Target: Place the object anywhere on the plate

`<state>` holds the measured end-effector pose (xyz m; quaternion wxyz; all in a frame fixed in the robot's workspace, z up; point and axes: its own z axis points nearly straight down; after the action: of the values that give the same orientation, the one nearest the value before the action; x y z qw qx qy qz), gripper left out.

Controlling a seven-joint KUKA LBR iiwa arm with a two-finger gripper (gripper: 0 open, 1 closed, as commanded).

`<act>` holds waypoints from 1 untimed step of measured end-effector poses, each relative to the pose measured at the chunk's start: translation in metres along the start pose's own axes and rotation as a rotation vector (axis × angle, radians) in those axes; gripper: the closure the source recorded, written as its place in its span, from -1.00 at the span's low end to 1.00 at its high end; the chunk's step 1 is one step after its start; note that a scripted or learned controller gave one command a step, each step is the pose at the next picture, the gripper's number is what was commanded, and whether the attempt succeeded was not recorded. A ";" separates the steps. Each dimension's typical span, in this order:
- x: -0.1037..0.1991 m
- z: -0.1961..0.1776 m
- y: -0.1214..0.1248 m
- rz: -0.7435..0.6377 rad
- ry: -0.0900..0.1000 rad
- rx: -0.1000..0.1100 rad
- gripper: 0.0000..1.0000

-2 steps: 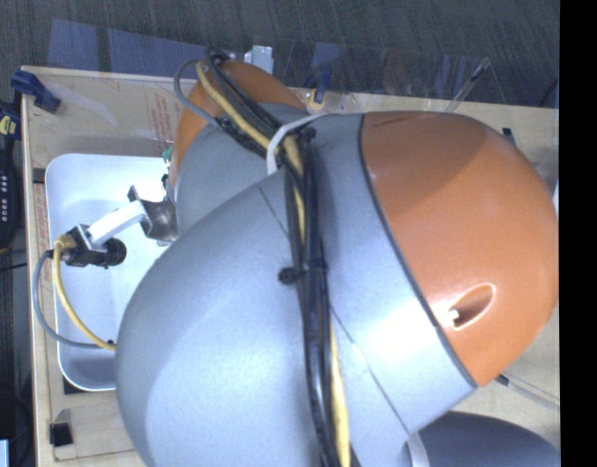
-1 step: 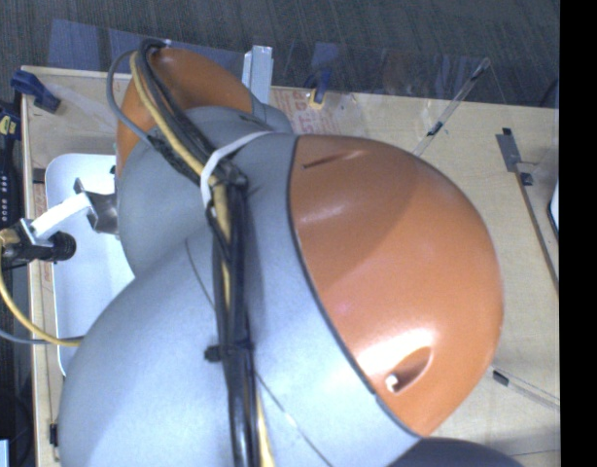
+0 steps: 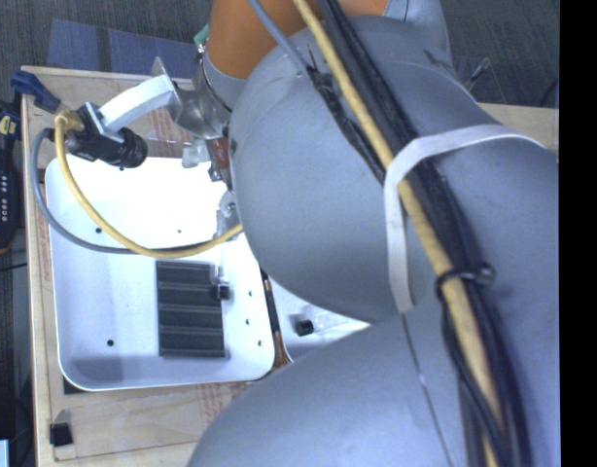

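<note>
you cannot tell if the pincer (image 3: 209, 149) is clenched or released, and the arm (image 3: 376, 212) masks the second bin (image 3: 328, 319), so a drop may miss.

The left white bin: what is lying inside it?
A dark ribbed rectangular slab lies flat on the floor of the left bin. The grey arm covers the bin's upper right corner, so anything there cannot be seen.

dark ribbed block (image 3: 192, 309) in white bin (image 3: 104, 290)
</note>
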<state>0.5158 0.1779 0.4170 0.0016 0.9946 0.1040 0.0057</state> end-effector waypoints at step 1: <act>0.002 -0.010 0.000 -0.008 0.013 -0.011 1.00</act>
<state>0.5176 0.1785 0.4271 0.0063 0.9941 0.1077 0.0125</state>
